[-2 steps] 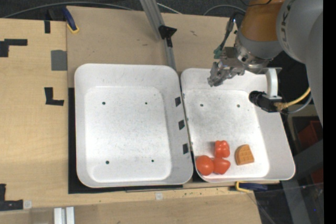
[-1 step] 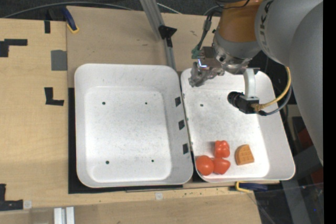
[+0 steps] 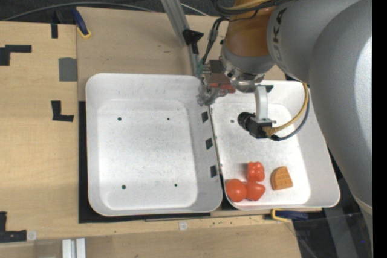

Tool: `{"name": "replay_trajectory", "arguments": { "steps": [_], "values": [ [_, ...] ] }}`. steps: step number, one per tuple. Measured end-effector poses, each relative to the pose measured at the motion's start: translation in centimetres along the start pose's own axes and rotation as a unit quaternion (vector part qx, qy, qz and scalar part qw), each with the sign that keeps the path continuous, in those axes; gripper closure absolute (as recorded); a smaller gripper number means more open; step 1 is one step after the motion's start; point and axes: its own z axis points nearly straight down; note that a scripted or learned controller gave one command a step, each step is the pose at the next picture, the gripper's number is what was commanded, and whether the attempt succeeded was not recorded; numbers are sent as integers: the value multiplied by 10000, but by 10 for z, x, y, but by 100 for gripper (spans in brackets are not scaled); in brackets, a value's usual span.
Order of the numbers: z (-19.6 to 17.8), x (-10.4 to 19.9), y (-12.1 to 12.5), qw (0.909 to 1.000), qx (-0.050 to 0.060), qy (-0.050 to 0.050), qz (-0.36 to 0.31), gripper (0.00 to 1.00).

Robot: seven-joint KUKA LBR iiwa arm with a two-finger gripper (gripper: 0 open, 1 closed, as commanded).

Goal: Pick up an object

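In the right bin, near its front edge, lie several small objects. A red pepper-like piece sits above a round red tomato and another red piece, all touching. A tan waffle-like block lies just to their right. My gripper hangs at the far left corner of the right bin, over the ridge between the two bins and well away from the objects. I see nothing held in it.
The left bin lies beside the right one, and their rims meet in the middle. A slanted metal rod rises behind the gripper. The grey arm body covers the right side, with a black cable fitting over the right bin.
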Motion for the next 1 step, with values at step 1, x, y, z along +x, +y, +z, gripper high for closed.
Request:
{"name": "replay_trajectory", "arguments": {
  "steps": [1],
  "values": [
    [-2, 47, -6, 10000, -7, 1, -3, 100]
  ]
}}
